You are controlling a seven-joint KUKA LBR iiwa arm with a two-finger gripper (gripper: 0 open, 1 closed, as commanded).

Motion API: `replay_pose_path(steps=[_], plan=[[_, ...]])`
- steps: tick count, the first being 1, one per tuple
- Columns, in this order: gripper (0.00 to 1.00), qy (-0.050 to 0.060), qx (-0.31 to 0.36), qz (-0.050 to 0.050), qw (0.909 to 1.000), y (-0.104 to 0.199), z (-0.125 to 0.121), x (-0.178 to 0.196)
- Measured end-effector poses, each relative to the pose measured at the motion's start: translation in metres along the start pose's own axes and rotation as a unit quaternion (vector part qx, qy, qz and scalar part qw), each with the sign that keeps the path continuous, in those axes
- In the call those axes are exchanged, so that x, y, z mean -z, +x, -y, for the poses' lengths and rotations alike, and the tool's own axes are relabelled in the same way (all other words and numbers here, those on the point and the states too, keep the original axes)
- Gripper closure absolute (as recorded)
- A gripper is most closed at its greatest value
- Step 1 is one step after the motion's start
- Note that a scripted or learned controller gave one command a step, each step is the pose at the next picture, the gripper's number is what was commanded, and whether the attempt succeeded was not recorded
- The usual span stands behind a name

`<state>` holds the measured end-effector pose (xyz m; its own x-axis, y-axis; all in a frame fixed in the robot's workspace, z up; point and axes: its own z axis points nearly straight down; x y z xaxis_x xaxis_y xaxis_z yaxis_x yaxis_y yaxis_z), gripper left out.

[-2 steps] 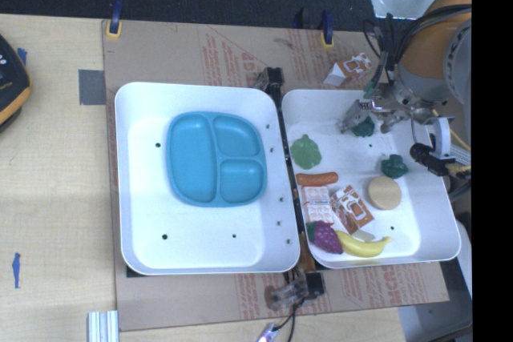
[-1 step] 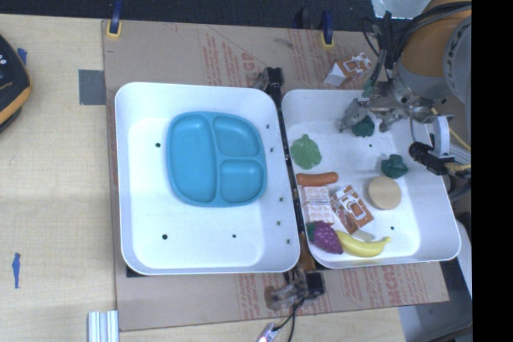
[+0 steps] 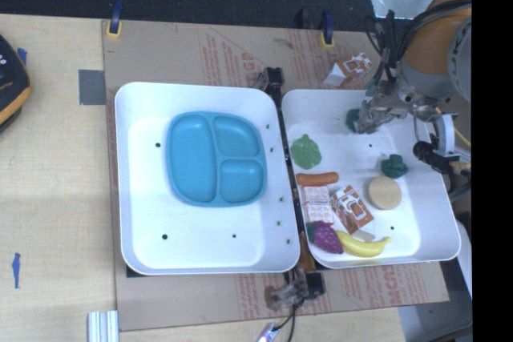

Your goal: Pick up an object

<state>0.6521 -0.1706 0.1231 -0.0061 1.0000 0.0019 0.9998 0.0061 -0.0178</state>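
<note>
1. Lying nearest the camera at the right bin's (image 3: 437,246) front edge, one yellow banana (image 3: 362,245) is sitting beside one purple grape bunch (image 3: 325,237), well apart from the pincer (image 3: 370,118).
2. Behind them are lying two snack packets (image 3: 337,205), one round bun (image 3: 385,193) and one sausage (image 3: 317,179).
3. Whether the pincer, hovering at the bin's far side, is apart or together cannot be told.
4. One blue divided plate (image 3: 216,158) is sitting in the left bin (image 3: 144,244).

Robotics lab: clamped cardboard (image 3: 200,52) under white bins (image 3: 128,172).

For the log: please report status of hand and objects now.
Hand low in right bin, upper part, by a dark green item. Grasp unclear. Other toy food apart, nearer front.
</note>
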Motion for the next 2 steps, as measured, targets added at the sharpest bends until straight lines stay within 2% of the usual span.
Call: replay_pose_path(steps=[1,2], plan=[[1.00,-0.008,-0.002,0.001,1.0000,-0.0417,0.0729,0.0707],[0.00,-0.007,-0.002,0.001,1.0000,-0.0411,0.0731,0.0700]])
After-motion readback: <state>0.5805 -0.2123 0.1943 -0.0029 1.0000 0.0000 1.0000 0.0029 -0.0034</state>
